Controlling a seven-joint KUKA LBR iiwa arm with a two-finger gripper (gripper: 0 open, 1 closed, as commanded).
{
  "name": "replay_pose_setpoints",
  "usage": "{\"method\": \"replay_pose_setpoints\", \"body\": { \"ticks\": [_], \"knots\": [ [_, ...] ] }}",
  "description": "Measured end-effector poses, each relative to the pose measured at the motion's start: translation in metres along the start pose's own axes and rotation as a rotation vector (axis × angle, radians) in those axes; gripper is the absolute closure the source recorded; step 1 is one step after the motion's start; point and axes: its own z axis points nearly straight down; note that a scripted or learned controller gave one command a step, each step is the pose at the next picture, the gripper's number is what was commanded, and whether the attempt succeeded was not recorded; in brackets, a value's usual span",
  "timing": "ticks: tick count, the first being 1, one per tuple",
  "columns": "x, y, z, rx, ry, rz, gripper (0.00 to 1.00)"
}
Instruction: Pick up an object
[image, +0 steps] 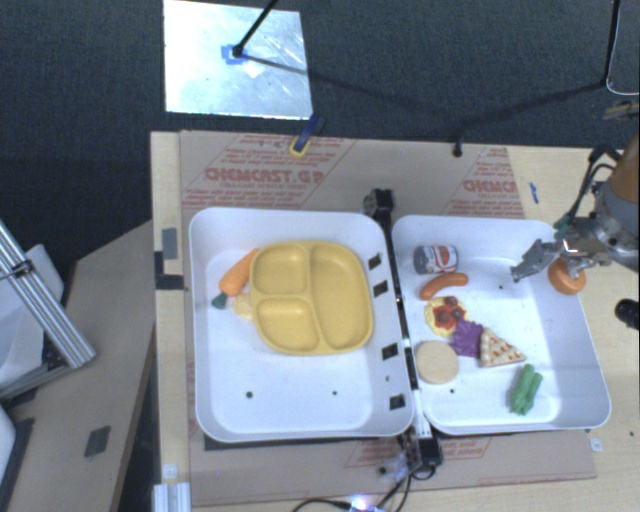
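My gripper (552, 265) hovers over the far right part of the right bin (570, 400), with its fingers spread open and nothing visibly between them. A small orange round object (567, 279) lies just under the right finger, by the bin's right wall. To the gripper's left are a small can (435, 259) and a red sausage (443, 285). Nearer the front lie a yellow-and-red disc (446, 314), a purple bunch (466, 340), a pizza slice (499, 350), a tan round bun (437, 362) and a green pickle (524, 389).
The left bin (230, 400) holds a yellow divided plate (305, 297) with a carrot (237, 272) at its left edge. A black hinge strip (395, 300) separates the bins. A shiny metal sheet (238, 60) lies beyond the bench.
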Motion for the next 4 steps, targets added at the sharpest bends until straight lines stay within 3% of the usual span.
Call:
{"method": "replay_pose_setpoints", "body": {
  "ticks": [1, 3, 4],
  "knots": [
    [0.001, 0.003, -0.008, -0.013, -0.003, -0.004, 0.00],
    [0.004, 0.010, 0.091, -0.013, -0.003, -0.005, 0.00],
    [0.009, 0.014, 0.112, -0.015, 0.005, -0.008, 0.00]
  ]
}}
